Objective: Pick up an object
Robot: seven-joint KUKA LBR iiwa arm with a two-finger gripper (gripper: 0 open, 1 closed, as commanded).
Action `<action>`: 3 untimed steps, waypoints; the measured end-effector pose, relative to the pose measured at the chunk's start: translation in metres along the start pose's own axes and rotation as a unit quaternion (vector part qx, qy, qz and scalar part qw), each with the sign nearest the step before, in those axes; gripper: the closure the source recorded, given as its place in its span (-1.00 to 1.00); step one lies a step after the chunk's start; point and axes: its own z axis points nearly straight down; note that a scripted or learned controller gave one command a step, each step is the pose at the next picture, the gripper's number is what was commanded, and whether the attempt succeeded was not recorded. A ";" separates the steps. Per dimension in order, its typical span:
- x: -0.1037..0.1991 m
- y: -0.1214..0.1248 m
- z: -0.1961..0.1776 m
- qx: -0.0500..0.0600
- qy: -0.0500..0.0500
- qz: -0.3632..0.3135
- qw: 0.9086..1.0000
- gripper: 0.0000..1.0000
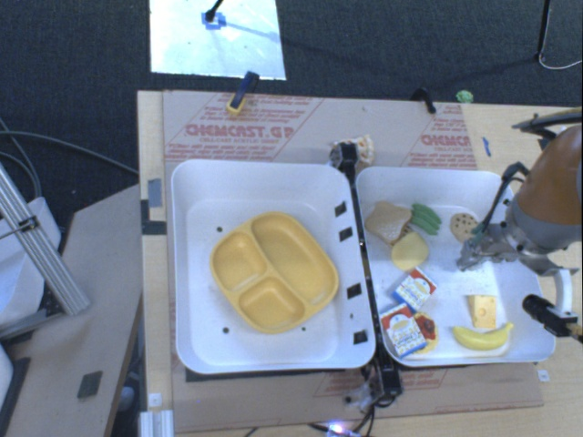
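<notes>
the gripper (474,251) is seen low in the right bin (528,185), and whether it is released or clenched cannot be told. nothing is seen held. the cookie (462,225) lies just beside it, the cheese wedge (484,310) and the banana (482,337) nearer the front. because the items are crowded, a neighbour could be pushed away and the grasp missed.

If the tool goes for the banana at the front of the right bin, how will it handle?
The banana looks smooth and curved, so it may slip or pivot between flat pads. It lies against the bin's front wall, which probably crowds a grasp. It looks like a light toy.
</notes>
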 end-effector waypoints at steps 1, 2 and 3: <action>0.005 -0.065 0.011 0.003 0.001 0.002 1.000 1.00; -0.009 0.016 0.010 -0.002 -0.001 -0.003 1.000 1.00; -0.008 0.089 0.010 -0.003 -0.001 -0.003 1.000 1.00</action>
